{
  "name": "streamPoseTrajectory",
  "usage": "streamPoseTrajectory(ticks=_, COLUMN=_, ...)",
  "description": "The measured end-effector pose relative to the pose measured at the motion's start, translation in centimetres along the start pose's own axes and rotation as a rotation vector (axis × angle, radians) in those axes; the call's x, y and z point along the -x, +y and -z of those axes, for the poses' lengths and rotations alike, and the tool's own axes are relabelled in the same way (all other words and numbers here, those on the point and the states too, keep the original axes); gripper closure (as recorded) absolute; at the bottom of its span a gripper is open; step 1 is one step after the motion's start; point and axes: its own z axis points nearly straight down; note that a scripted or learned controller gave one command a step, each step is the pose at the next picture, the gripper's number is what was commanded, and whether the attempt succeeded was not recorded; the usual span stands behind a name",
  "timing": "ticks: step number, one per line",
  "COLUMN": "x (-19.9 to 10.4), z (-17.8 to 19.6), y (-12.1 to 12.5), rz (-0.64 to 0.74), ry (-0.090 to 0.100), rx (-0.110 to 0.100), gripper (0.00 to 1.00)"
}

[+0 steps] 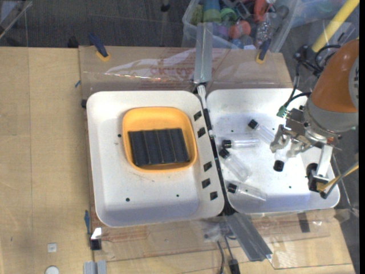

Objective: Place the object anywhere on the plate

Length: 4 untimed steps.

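Two shallow white bins sit side by side on the bench. The left bin (108, 198) holds an orange plate (130, 120) with rounded corners, and a dark ribbed block (158, 146) lies flat across the plate's middle. The right bin (291, 196) holds several small clear vials with black caps (scattered, none touching the plate): one vial (238, 144) lies near the divider with its cap toward the left, another (247, 192) rests near the bin's front edge, a third (237, 165) lies between these two, and a fourth (260, 128) sits farther back. A small black cap (278, 165) stands alone just below the gripper. The arm (337, 84), grey with its orange band, reaches in from the right and hangs over the right bin's right half. Its gripper (288, 147) points down toward the bin floor near that loose cap; the metal fingers (278, 143) appear to stand slightly apart with nothing between them, though the slanted view makes this hard to confirm.
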Motion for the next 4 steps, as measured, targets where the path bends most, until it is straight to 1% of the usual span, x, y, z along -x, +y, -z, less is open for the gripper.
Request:
streamPoseTrajectory(ticks=1, x=0.0, z=0.0, y=0.0, rz=0.0, ry=0.0, rx=0.0, gripper=0.0)
streamPoseTrajectory(ticks=2, x=1.0, z=-1.4, y=9.0, rz=0.047, ry=0.0, rx=0.003, gripper=0.0)
streamPoseTrajectory(ticks=3, x=2.6, z=2.2, y=14.6, rz=0.123, ry=0.0, rx=0.005, gripper=0.0)
streamPoseTrajectory(ticks=4, x=3.2, z=3.8, y=14.9, rz=0.334, ry=-0.001, rx=0.007, gripper=0.0)
